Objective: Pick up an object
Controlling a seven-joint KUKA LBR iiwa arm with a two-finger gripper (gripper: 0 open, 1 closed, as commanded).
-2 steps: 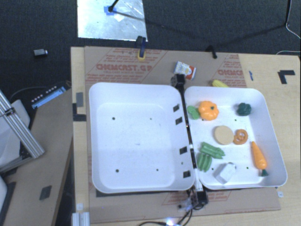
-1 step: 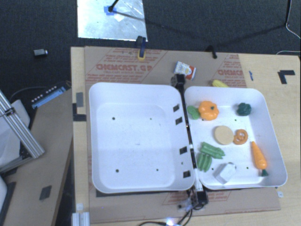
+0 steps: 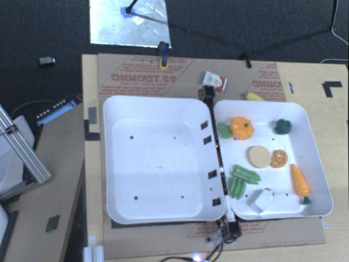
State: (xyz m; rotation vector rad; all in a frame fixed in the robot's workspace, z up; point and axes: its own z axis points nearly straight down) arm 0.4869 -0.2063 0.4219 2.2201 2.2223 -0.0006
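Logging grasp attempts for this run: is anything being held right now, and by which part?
Nothing is held: the orange pumpkin, orange carrot and round beige disc all lie loose in the right white bin.

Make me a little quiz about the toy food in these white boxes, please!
1. True or false: the carrot lies in the left bin.
2. What sits right beside the tan round disc?
A. the orange pretzel
B. the dark green broccoli
C. the yellow piece
3. Fill in: the small pumpkin is coloured ____.

Key
1. False; it lies in the right bin, near its right wall.
2. A
3. Orange
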